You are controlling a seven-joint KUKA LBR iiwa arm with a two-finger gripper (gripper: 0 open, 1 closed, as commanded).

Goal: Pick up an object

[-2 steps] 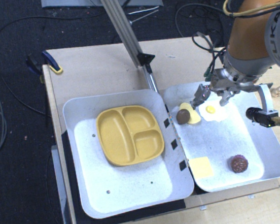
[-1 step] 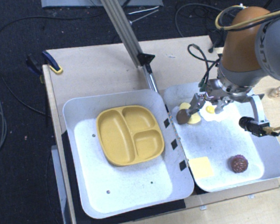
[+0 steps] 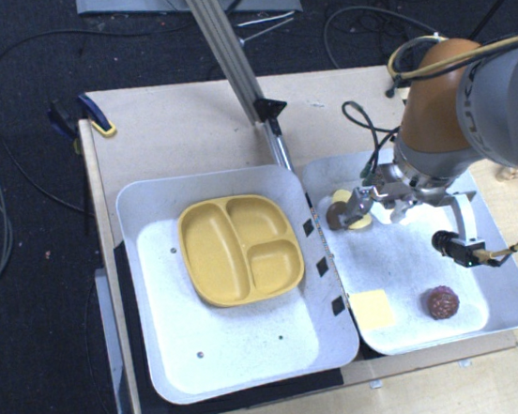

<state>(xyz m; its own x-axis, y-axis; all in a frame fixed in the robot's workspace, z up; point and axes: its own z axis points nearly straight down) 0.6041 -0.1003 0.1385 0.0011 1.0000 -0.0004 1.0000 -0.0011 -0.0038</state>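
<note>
The bench (image 3: 180,108) carried two shallow white bins side by side. The left bin (image 3: 164,346) held a yellow divided plate (image 3: 241,248), lying flat and well apart from the arm. The right bin (image 3: 398,259) held the smaller things: a pale yellow square (image 3: 371,308) near its front-left corner, a dark reddish ball (image 3: 441,302) just to that square's right, and a small brown-and-yellow piece (image 3: 347,213) near its back-left corner.

The arm (image 3: 464,108) reached in over the right bin, and the gripper (image 3: 365,204) sat low at the brown-and-yellow piece — touching it or just beside it, though which could not be told from this slant. Whether the jaws were open or closed on anything could not be told either (the wrist and cabling crowded that spot).

By my reading, the approach was made but no pick was shown: every object lay in a bin, nothing lifted. A confirmed grip and the raise were still left.
</note>
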